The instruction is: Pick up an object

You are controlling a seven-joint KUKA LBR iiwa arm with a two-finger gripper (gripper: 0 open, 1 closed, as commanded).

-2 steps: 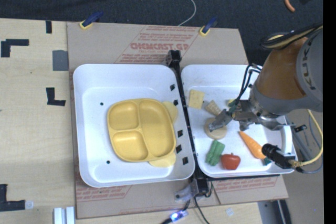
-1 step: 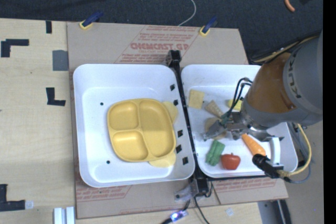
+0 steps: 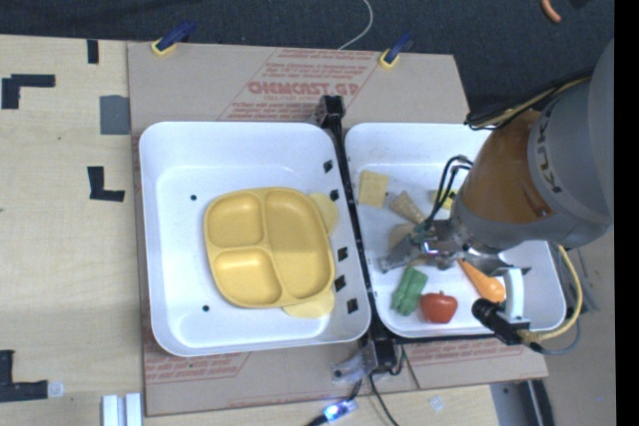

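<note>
Here, the gripper [image 3: 414, 249] is lowered into the right bin [image 3: 529, 314]; its jaw state cannot be told. The green object [image 3: 408, 290] lies just nearward, long axis near-to-far, beside the tomato [image 3: 438, 306].

My arm [image 3: 544, 180] covers most of the right bin [image 3: 394, 143], leaving bare floor along its far edge and near-left corner. Crowding my reach there: a yellow cheese wedge [image 3: 372, 187], a tan piece [image 3: 407, 207], a green vegetable [image 3: 407, 290], a tomato [image 3: 438, 307] and a carrot [image 3: 483, 282]. In the left bin [image 3: 170, 214], a yellow divided plate [image 3: 268, 247] fills the middle; open white floor rings it
</note>
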